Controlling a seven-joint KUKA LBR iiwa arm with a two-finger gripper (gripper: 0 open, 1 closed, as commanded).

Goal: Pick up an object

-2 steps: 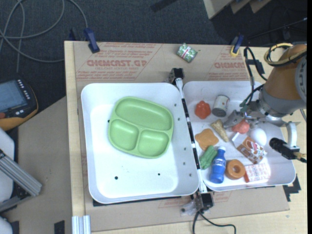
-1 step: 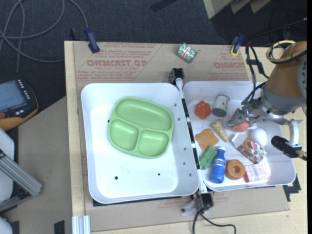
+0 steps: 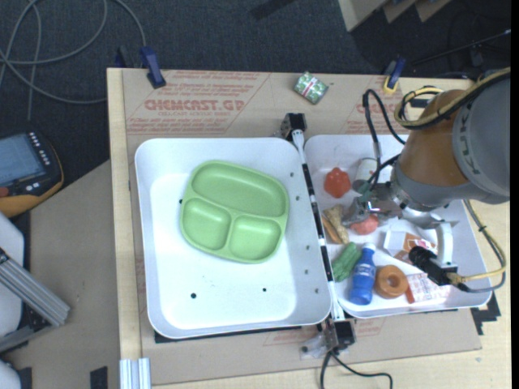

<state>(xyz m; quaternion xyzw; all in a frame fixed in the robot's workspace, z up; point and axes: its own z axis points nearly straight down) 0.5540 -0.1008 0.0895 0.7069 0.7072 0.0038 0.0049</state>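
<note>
Green divided plate [image 3: 233, 211]; white bins [image 3: 162, 290]; blue bottle [image 3: 362, 275]; orange ring [image 3: 392, 282]; red ball [image 3: 337, 182].

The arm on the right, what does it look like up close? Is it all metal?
The arm is bulky and rounded, with a smooth grey shell and a broad orange band above the wrist. Black cables loop along it. Its hand is a small cluster of grey metal parts. The material can't be judged.

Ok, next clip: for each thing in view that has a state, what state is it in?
Green three-compartment plastic plate: lying flat in the left white bin, nothing in its compartments.
Blue plastic bottle: lying on its side in the right white bin.
Brown ring-shaped doughnut toy: lying flat beside the bottle.
Red round toy: resting apart from the arm.
Pincer: down among the right bin's objects.
</note>
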